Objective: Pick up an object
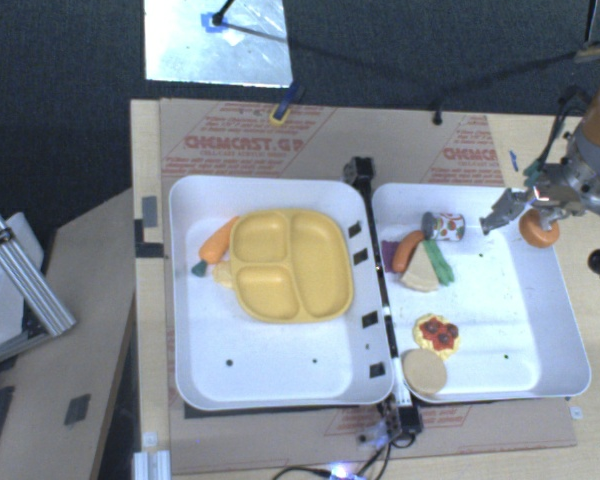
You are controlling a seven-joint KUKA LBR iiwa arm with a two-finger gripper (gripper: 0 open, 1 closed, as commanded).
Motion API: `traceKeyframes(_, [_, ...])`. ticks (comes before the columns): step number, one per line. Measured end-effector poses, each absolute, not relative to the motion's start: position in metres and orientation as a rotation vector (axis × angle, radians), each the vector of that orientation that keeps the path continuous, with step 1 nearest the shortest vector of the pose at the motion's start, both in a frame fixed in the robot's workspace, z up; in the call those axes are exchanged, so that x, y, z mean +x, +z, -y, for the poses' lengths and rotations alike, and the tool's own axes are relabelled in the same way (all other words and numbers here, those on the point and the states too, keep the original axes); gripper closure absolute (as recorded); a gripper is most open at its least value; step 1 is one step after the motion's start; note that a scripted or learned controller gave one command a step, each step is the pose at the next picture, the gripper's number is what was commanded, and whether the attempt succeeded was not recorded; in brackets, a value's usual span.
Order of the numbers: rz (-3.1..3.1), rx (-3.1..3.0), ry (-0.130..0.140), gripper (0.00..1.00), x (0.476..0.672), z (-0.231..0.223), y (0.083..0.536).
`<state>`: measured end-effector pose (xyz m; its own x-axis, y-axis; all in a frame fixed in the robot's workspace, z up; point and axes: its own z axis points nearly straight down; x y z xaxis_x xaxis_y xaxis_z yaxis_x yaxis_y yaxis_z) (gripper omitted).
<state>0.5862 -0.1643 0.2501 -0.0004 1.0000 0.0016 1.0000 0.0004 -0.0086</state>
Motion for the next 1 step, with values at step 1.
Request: traceKeyframes(1, [2.225, -2.219, -0.001, 0.0, 0.5883, 0.1641, 0.2558])
